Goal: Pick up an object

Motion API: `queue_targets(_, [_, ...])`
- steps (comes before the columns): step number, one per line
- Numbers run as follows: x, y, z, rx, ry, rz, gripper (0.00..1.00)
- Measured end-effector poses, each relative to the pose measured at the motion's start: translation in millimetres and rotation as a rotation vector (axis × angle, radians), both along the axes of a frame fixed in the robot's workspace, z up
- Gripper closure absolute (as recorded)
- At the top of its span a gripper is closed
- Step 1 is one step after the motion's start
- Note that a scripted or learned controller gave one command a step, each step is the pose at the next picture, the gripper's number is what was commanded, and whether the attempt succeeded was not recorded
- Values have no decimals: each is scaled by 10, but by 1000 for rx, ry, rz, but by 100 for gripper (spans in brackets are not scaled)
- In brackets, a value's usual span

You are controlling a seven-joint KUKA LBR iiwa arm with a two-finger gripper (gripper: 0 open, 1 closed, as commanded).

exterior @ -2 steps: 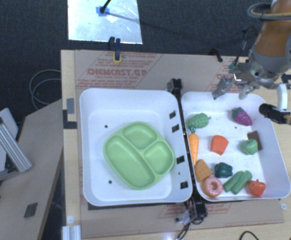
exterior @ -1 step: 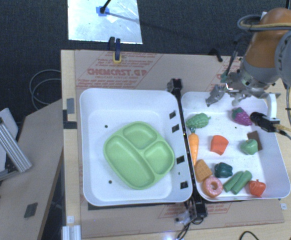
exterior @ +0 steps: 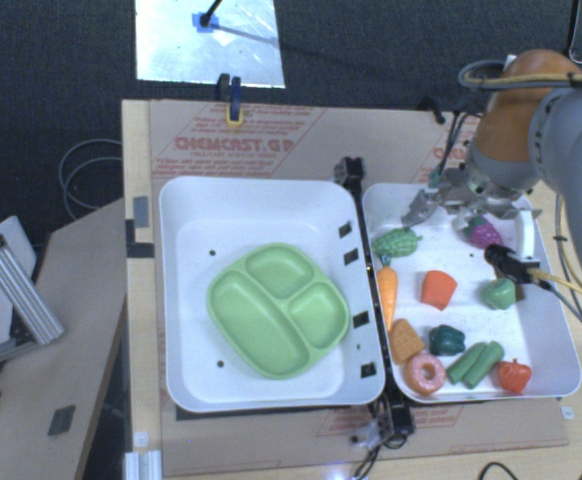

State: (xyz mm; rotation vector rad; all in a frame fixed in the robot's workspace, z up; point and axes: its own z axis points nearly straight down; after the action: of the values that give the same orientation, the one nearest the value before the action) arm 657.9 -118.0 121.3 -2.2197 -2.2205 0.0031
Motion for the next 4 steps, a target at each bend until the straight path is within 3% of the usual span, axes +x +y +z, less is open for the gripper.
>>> queue_targets(1, [7, 3, -377, -1, -4, 1, 0])
queue_targets(2, [21, 4, -247, 0, -9, 0, 100])
queue_targets(4, [132, 148, 996, -1, -12, 6, 100])
